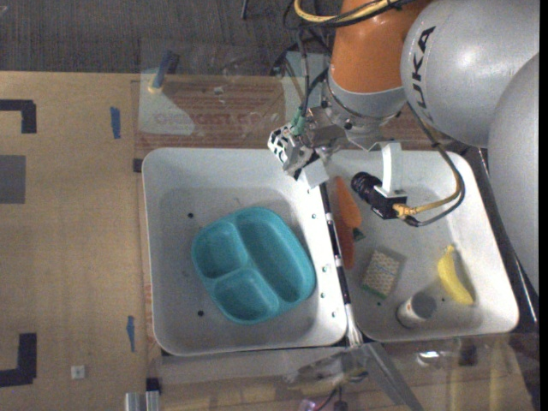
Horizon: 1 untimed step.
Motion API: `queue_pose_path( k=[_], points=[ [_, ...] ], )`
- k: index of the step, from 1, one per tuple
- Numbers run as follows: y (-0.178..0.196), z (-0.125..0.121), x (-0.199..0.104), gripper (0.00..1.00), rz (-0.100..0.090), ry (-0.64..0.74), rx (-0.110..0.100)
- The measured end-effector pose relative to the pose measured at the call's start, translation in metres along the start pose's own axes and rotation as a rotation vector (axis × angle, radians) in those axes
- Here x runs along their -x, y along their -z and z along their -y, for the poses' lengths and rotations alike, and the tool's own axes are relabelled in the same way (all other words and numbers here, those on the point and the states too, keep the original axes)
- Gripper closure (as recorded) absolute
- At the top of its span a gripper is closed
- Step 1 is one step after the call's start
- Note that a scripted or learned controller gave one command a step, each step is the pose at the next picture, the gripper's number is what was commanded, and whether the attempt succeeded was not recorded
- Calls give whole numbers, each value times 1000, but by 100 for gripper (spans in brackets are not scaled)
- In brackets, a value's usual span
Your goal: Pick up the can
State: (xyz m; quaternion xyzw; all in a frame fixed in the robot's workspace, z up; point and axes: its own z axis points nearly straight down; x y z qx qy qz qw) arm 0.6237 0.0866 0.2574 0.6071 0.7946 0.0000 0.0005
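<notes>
- Arm point(479, 58) — black capital lettering "KUKA" on the grey housing at upper right, running vertically along the curve; only readable text in view.
- Clear sheet point(214, 101) on the bench above the bins — faint reddish print, too blurred to read.

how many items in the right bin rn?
4: carrot along the left wall, sponge mid-bin, can near the front edge, banana at right. The arm may hide more at the back.
</notes>
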Motion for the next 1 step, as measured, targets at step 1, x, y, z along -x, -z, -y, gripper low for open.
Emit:
queue_pose_path(
  k=[1],
  points=[
    [-27,79,-19,100,-1,11,-2]
  ],
)
